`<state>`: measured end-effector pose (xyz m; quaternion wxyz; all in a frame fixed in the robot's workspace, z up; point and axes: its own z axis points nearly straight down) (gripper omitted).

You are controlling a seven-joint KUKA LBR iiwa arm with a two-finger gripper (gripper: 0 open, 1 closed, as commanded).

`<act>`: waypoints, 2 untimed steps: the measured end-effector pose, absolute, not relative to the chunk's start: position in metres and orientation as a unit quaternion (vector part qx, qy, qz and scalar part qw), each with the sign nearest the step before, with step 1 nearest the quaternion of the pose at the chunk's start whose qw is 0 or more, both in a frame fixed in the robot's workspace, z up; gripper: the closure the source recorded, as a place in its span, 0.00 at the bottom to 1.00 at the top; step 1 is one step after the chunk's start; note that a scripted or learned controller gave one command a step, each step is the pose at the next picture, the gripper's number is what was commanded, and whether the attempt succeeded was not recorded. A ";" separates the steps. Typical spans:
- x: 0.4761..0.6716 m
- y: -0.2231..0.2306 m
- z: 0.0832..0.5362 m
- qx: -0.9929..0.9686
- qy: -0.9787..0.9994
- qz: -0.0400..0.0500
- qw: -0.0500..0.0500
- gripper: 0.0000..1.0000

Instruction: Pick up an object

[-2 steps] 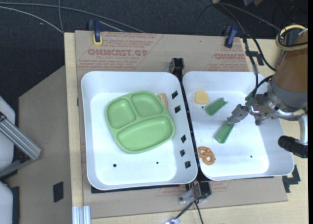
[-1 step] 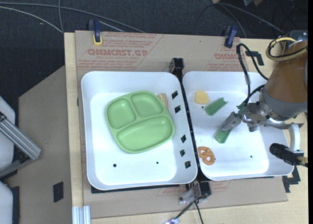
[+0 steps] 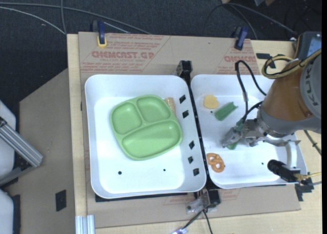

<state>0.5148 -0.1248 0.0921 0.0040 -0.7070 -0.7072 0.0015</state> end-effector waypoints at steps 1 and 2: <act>0.516 -0.125 0.107 -0.707 -0.707 0.000 0.001 1.00; 0.516 -0.129 0.150 -0.707 -0.707 -0.001 -0.002 1.00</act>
